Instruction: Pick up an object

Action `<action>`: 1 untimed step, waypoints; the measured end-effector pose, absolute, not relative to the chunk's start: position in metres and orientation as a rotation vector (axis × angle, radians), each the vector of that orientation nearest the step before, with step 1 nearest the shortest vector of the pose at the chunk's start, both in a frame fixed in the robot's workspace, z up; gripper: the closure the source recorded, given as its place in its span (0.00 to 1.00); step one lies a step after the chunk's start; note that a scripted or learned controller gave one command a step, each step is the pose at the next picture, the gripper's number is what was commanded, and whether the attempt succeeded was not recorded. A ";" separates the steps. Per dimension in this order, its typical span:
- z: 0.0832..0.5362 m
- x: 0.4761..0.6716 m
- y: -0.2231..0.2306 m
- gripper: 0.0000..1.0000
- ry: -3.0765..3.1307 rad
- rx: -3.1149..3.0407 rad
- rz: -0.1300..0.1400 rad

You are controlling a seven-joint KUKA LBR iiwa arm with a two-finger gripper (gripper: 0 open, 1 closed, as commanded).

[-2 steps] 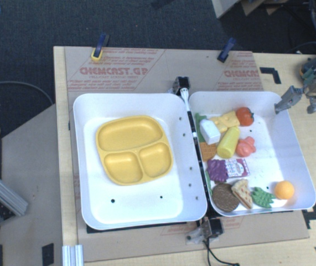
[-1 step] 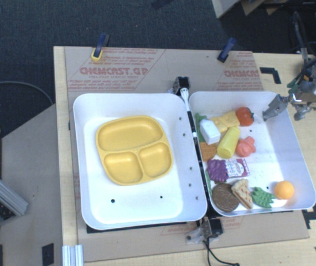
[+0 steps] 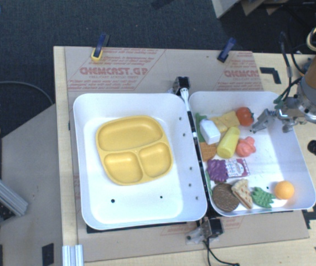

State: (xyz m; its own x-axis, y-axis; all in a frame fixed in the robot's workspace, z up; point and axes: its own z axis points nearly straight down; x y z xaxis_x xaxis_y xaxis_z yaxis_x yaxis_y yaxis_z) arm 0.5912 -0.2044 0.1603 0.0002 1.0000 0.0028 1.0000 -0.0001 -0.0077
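Nearest us, along the front wall of the right bin (image 3: 307, 195), lie a brown cookie (image 3: 224, 197), a sandwich wedge (image 3: 242, 192), green leaves (image 3: 262, 197) and a small orange (image 3: 284, 190); the hand (image 3: 273, 119) hovers released over the bin's far end, beside the tomato (image 3: 244, 115); we judge that toy light, hard and slippery, best pinched across its middle.

Toys (image 3: 229, 159) crowd the right bin's (image 3: 301, 159) left; right side free.
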 end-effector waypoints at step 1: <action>0.112 0.593 -0.195 0.00 -2.218 -2.216 0.004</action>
